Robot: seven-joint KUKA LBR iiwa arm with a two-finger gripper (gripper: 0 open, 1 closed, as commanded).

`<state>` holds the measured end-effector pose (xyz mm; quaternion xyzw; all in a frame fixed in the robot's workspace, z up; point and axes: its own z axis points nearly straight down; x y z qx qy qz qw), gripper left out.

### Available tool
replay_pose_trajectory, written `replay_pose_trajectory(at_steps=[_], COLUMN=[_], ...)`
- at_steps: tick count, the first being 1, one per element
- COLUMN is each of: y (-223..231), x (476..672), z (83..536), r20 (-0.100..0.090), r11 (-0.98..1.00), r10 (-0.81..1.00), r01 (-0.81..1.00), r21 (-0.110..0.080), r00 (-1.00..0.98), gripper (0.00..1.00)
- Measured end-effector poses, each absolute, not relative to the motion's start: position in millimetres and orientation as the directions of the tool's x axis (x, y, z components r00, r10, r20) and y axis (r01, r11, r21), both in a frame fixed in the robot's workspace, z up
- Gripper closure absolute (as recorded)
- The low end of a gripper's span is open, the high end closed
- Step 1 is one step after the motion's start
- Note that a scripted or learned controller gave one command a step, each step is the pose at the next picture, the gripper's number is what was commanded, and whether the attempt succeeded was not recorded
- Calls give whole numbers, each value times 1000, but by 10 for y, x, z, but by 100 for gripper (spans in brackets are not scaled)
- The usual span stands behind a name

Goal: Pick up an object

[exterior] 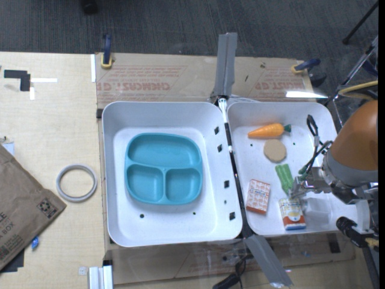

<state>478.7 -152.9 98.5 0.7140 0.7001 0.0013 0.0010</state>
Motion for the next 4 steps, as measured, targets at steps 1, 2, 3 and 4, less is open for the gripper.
replay_pose_trajectory(at_steps=[1, 2, 3, 4], y=[-1533, -1301, -1305, -880], x=[4780, 5388, 5385, 5725], z=[977, 907, 990, 1912], r20=[0, 0, -1, -2], r11=[-21, 24, 26, -69], r10=[1000, 1000, 1000, 998], r01=[1000, 1000, 1000, 998], r21=[1, -2, -4, -1], r00=[21, -24, -26, 69], gripper=[0, 0, 100, 100])
